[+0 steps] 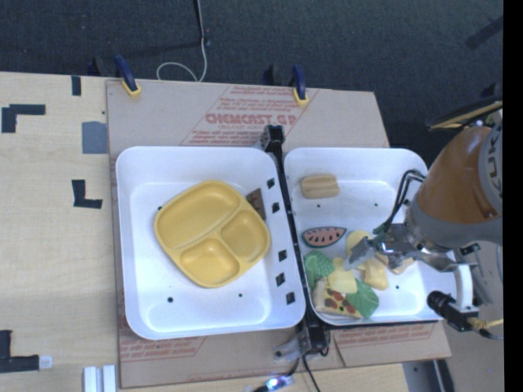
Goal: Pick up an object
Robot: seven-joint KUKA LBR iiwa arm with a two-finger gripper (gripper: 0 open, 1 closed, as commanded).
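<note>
Two white bins are seen side by side on the tabletop [49, 219], over a cardboard sheet [237, 117]. In the left bin [135, 243] a yellow divided plate [212, 231] lies flat, its long axis running from upper left to lower right.

In the right bin [359, 170] a tan bread-like block [319, 186] lies near the upper edge, long axis roughly left to right. A watermelon slice [324, 237] lies below it, also left to right. A heap of toy food [343, 288], green, yellow and red, is piled at the lower edge; single pieces cannot be told apart.

The gripper [384, 250] is lowered at the heap's right side, just beside a yellow piece [376, 276]. Its state cannot be told, being blurred and partly hidden by the arm [458, 190]. No object is seen grasped.
</note>
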